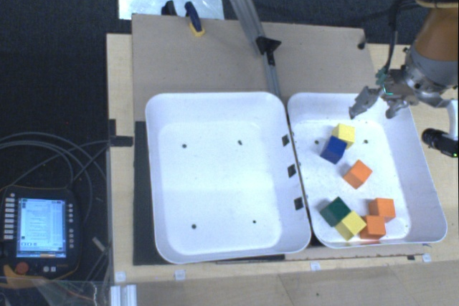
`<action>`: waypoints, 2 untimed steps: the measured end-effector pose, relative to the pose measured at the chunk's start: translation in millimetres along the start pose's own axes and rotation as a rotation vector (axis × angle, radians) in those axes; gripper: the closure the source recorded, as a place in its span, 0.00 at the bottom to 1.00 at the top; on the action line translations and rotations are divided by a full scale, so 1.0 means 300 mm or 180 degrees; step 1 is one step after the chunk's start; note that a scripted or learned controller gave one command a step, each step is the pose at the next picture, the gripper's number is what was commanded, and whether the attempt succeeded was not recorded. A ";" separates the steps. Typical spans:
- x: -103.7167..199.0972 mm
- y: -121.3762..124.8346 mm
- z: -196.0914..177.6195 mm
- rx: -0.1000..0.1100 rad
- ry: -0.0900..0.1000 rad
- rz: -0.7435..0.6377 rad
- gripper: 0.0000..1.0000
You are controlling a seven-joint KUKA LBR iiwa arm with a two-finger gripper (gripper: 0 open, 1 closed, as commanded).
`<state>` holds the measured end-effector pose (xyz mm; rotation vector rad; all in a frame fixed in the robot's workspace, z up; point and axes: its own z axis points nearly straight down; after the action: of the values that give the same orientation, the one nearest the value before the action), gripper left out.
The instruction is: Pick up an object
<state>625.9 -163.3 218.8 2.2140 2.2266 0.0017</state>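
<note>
The right bin [423, 175] holds several small blocks. A yellow block [346, 132] touches a blue block [333, 150] near the bin's middle, with an orange block [357, 173] just below them. At the front sit a dark green block [334, 211], a second yellow block [351, 224] and two orange blocks [381, 208] [372, 226]. My gripper [377, 105] hangs over the bin's far right corner, up and to the right of the upper yellow block. Its two fingers [361, 103] are spread apart, open, with nothing between them.
The left bin [161, 154] sits beside the right one on the tan bench. A slanted metal pole [244, 3] crosses above the bins' far edge. A teach pendant [39, 229] and cables lie at the far left.
</note>
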 end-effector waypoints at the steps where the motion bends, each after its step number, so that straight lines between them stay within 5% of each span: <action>1: 0.000 0.000 0.000 0.0001 -0.0001 0.0000 0.00; 2: -0.007 -0.007 0.138 0.0010 -0.0002 0.0010 0.00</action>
<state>624.0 -165.5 177.3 2.2187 2.2245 -0.0024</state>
